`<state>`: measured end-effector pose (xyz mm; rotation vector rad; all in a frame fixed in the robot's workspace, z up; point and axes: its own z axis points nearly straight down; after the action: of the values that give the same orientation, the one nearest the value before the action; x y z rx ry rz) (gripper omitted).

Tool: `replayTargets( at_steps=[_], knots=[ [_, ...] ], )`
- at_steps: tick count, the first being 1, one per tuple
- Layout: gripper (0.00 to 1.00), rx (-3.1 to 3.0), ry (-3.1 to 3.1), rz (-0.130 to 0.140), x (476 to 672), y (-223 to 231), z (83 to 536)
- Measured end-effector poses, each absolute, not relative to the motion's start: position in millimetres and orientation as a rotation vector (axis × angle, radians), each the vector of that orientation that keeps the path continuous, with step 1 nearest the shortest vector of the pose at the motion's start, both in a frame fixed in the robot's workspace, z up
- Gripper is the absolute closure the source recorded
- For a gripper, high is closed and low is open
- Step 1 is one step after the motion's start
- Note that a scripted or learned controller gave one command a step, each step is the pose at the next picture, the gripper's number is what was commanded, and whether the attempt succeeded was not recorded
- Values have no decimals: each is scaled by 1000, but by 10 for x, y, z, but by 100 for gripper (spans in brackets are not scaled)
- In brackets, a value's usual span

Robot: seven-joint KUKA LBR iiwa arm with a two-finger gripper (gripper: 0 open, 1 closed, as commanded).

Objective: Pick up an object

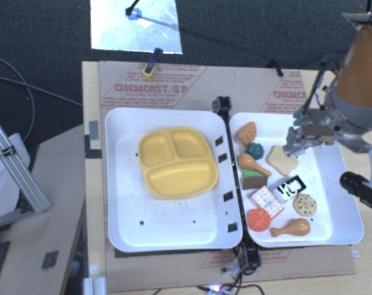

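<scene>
The gripper (294, 145) hung over the right bin (348, 221), low above its far half, at the end of the grey arm (358, 78) with its orange band that reached in from the right. Whether it was open or shut could not be told from this angle, and nothing could be seen held in it. Its tip sat just above the pale bread-slice toy (280, 160), which lay near the middle of the bin's far half; contact between the two could not be made out.

The other toys were scattered through the same bin. A ridged orange croissant-like piece (247, 132) lay near the far left corner, with a dark green round piece (255, 150) just beside it toward the near side. A chicken drumstick (251, 163) rested along the left wall, and a brown-and-green block (254, 180) lay right next to it. A black-and-white card (290, 187) sat around the bin's middle, a pink checked wafer (266, 200) beside it, and a chocolate-chip cookie (305, 204) toward the right. Near the front edge lay a red tomato slice (258, 219) and a second drumstick (291, 228).

The left bin (121, 183) held a yellow divided plate (177, 163) in its far half, with three compartments.
</scene>
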<state>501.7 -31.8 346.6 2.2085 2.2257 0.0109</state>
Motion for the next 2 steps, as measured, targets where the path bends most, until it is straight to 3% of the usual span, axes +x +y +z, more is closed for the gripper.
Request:
replayTargets(
  at_steps=[1, 2],
  knots=[
    [100, 2207, 2238, 5, 4865, 611, 3347],
    [100, 2212, 2227, 8, 4882, 556, 3464]
  ],
)
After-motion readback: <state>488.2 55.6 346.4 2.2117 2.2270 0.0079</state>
